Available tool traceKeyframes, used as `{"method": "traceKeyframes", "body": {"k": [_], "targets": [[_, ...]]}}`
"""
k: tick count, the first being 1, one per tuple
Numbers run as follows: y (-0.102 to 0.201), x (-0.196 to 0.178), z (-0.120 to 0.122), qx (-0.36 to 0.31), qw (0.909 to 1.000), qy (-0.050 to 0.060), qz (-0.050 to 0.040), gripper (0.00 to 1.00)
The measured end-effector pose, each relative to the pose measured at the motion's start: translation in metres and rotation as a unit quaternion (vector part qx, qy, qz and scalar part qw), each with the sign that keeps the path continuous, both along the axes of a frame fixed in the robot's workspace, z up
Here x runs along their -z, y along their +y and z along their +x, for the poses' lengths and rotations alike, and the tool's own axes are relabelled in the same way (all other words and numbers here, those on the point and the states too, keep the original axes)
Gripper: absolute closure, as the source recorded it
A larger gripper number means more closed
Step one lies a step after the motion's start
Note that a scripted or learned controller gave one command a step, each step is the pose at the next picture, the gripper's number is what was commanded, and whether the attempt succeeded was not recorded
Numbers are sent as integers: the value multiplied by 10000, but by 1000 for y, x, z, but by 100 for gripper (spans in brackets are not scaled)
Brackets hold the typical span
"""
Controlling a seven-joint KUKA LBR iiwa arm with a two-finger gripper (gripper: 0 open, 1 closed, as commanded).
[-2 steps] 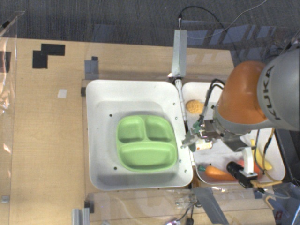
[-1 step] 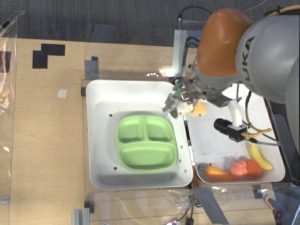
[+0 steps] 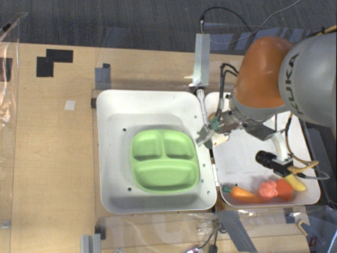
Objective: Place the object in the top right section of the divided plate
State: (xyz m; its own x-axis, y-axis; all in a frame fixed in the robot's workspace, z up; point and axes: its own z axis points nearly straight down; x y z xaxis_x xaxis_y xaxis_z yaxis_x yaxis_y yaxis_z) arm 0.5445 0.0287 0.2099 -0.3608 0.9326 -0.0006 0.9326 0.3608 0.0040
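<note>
Divided plate (image 3: 164, 159) lies in left bin (image 3: 113, 141); toys (image 3: 266, 190) in right bin (image 3: 237, 165); gripper (image 3: 210, 133) state unclear.

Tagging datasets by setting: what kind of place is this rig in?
Most likely a robotics lab test bench, not a home. Evidence: two shallow white plastic bins fixed side by side on a plywood bench, a grey-and-orange KUKA arm, and a green divided plate with toy food as props.

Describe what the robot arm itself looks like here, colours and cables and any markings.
The arm is a bulky grey casing with dark lettering on its side and a rounded orange band above the wrist. Thin black cables loop around the wrist, and the small metallic gripper sits below.
</note>
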Motion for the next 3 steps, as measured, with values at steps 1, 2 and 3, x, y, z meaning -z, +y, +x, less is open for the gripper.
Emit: {"method": "traceKeyframes", "body": {"k": [1, 2, 3], "targets": [[44, 23, 24, -1162, 9932, -10, -1, 100], [43, 11, 26, -1150, 9934, -41, 5, 100], [43, -1, 28, -1141, 9934, -71, 12, 100]]}}
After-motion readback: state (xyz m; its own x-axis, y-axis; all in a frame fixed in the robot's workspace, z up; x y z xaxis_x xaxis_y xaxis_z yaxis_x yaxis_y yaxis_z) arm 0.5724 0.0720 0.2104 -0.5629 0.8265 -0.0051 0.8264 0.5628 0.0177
